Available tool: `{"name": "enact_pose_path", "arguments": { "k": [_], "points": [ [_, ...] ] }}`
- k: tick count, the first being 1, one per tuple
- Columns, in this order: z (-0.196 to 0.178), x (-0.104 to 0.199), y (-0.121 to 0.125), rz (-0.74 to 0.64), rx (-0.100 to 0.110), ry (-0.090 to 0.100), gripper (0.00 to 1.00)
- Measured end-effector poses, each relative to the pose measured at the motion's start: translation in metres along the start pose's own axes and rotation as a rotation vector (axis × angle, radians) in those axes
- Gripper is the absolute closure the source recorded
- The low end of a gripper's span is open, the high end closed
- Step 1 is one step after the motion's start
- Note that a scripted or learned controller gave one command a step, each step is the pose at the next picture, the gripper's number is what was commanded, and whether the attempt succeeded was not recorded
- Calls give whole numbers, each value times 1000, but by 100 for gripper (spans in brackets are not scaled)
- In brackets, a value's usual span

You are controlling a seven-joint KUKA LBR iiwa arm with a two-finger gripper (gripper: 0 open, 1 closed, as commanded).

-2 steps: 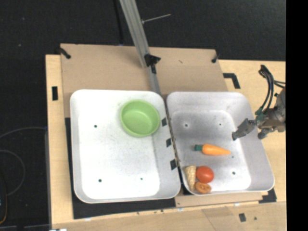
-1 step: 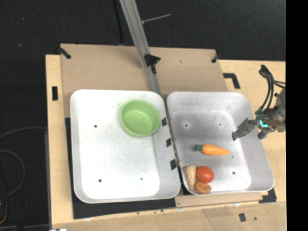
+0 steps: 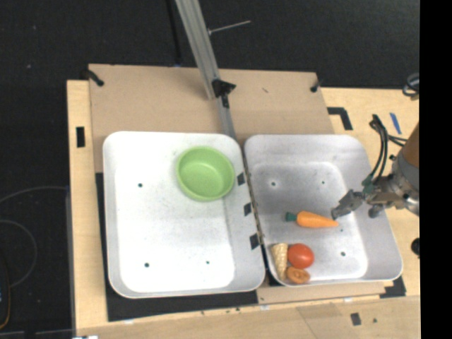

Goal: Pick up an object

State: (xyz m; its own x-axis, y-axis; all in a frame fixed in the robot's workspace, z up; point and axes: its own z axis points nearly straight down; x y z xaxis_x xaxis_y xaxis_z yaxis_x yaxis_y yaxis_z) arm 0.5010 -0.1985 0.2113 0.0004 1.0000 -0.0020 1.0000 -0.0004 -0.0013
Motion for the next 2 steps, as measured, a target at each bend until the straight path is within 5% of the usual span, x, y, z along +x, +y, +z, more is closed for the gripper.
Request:
{"name": "enact_pose_path", "arguments": {
  "k": [2],
  "points": [
    [105,0,8,1,3,1,0]
  ]
}}
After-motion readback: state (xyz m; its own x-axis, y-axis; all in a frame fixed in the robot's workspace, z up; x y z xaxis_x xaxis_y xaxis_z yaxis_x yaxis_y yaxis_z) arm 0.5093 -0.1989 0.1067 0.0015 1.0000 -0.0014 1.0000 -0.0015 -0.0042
